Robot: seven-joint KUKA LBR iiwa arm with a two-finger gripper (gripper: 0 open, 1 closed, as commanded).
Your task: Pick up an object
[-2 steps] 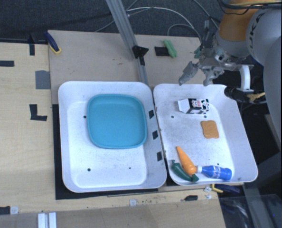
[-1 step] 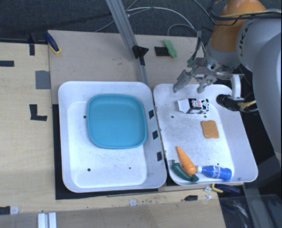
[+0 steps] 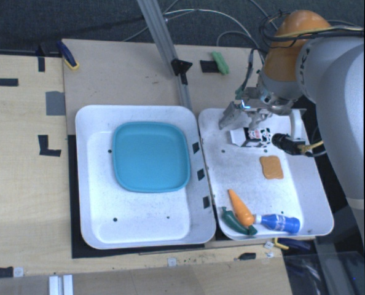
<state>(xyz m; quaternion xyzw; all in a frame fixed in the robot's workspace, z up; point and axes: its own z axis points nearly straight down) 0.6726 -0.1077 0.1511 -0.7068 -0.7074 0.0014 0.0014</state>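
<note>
Pincer (image 3: 239, 117) hangs upper-centre-right over right white bin (image 3: 305, 217); can't tell its state, nothing seen grasped. Approach step, prob.: nearest pick is flat tan biscuit-like piece (image 3: 271, 167) mid-bin, w/ orange plastic carrot (image 3: 240, 209) lower down. Next needs descent onto one.

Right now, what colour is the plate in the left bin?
Turquoise blue plate, plain; camera view.

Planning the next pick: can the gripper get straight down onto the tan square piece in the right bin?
Probably yes. The tan square piece lies flat on bare floor of the right bin, apart from the carrot and the blue bottle. The gripper hangs over the bin's far end, with nothing in between.
</note>
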